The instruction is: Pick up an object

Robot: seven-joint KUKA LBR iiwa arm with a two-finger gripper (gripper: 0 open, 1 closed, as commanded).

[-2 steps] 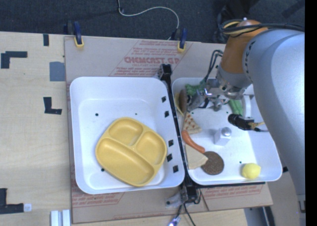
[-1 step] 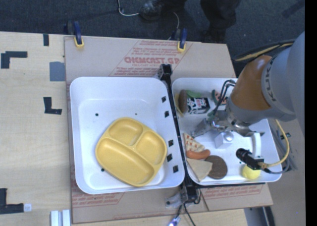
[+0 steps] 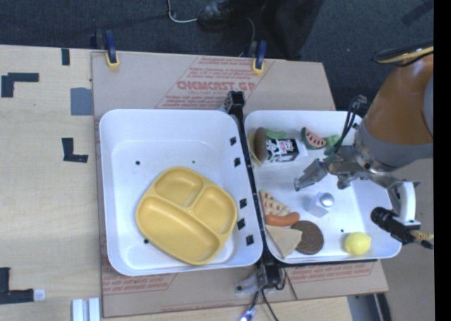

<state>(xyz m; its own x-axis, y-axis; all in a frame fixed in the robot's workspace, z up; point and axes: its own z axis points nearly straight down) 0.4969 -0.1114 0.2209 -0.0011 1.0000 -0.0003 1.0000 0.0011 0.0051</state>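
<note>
Your claw (image 3: pixel 317 175) looks spread and holding nothing; a small grey thing (image 3: pixel 323 202) just below it is too blurry to name, white bin (image 3: pixel 366 203) underneath.

We read red print "CHEMCAST GP" on the brown board (image 3: pixel 211 84) behind the bins; rest of its lettering too small. Label on the small carton (image 3: pixel 282 149) isn't legible

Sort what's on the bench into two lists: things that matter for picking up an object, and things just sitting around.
Job in hand:
gripper, over the right bin
small silver object just below it
yellow lemon
hot dog
watermelon slice

Lying about:
yellow divided tray in the left bin
blue clamps on the cardboard
</note>
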